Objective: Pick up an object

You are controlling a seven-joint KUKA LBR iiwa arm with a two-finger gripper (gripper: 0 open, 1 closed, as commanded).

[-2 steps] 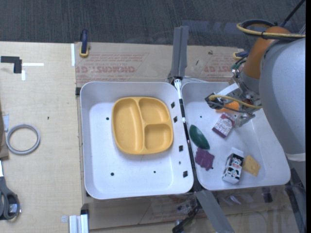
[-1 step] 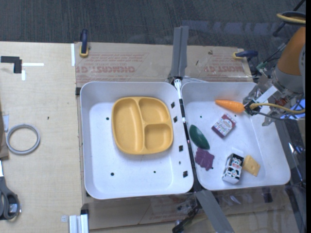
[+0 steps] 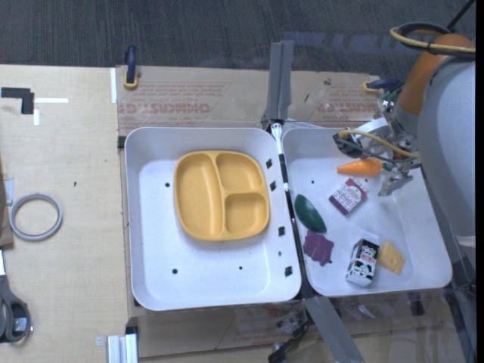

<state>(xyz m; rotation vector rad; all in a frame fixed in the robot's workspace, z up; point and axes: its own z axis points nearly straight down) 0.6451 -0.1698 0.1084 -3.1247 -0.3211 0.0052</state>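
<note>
- Camera view has you looking down on two white bins side by side, with the left bin (image 3: 144, 278) holding just one thing: a yellow divided plate (image 3: 221, 194) with three compartments, sitting roughly in the middle.
- Your right bin (image 3: 423, 274) is where all the small stuff is. There's an orange carrot (image 3: 360, 168) near the back, lying more or less flat and pointing left.
- Just in front of the carrot you've got a small red and white packet (image 3: 348, 197), tilted a bit.
- Over by the divider between the bins there's a dark green leaf-shaped piece (image 3: 309, 212), and right in front of it a purple piece (image 3: 318, 247). They look close but I can't say if they touch.
- Toward the front of the right bin, a little black and white carton (image 3: 363, 263) sits just beside a yellow cheese wedge (image 3: 392, 257).
- The gripper (image 3: 392, 174) is at the back right of the right bin, just beside the fat end of the carrot. Whether the gripper is apart or closed, I honestly cannot tell with the cabling and clutter there.
- Nothing visibly held from what you can see, all the objects rest on the bin floor.
- Out on the wooden bench at the left, there's a grey ring (image 3: 34, 216) lying flat.
</note>
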